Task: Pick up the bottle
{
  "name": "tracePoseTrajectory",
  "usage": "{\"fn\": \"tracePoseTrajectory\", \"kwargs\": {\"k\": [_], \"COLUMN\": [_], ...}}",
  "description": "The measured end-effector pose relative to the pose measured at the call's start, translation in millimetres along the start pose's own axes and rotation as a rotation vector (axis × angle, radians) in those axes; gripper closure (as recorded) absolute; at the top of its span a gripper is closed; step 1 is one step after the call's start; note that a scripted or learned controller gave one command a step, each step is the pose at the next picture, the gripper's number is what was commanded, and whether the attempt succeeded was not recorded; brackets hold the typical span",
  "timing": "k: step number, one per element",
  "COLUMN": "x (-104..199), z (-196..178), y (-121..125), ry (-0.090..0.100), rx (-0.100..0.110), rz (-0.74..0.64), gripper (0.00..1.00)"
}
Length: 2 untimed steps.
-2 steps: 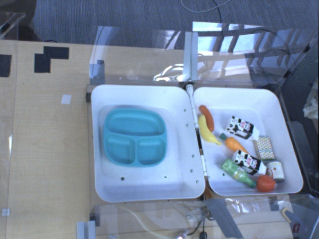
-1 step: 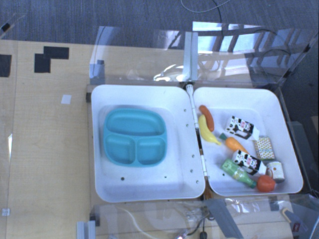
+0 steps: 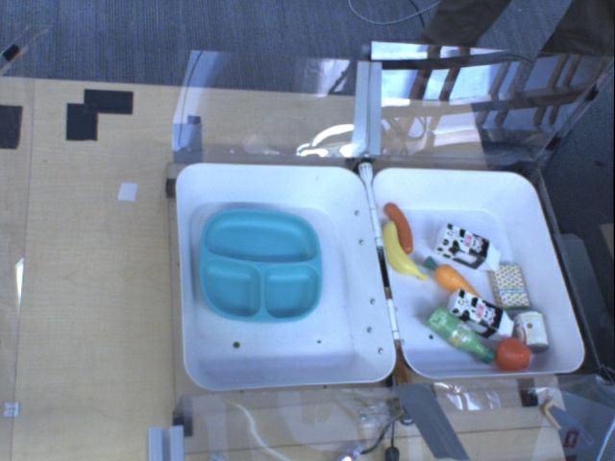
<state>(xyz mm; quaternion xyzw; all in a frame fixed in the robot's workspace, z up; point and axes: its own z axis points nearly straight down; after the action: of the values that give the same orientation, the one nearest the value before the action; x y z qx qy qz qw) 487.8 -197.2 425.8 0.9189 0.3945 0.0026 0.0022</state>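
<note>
Green bottle (image 3: 459, 334) is seen lying at 6 o'clock in the right bin (image 3: 538, 209), touching the tomato (image 3: 513, 354). Likely light, rigid, slippery; mid-body grasp across its width is advised. Gripper state cannot be told.

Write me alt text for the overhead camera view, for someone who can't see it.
Two shallow white bins sit side by side on a bench: the right bin holds a green bottle lying on its side among toy food and small cartons, including a banana and a carrot. The left bin holds a blue divided plate.
</note>
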Motion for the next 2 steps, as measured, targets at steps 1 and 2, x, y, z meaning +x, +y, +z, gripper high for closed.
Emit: {"fn": "tracePoseTrajectory", "kwargs": {"k": [1, 2], "x": [1.7, -5.9], "z": [-10.0, -9.8], "y": [1.7, 5.3], "ry": [-0.001, -0.001], "rx": [0.002, 0.002], "rz": [0.502, 0.602], "gripper": [1.00, 1.00]}}
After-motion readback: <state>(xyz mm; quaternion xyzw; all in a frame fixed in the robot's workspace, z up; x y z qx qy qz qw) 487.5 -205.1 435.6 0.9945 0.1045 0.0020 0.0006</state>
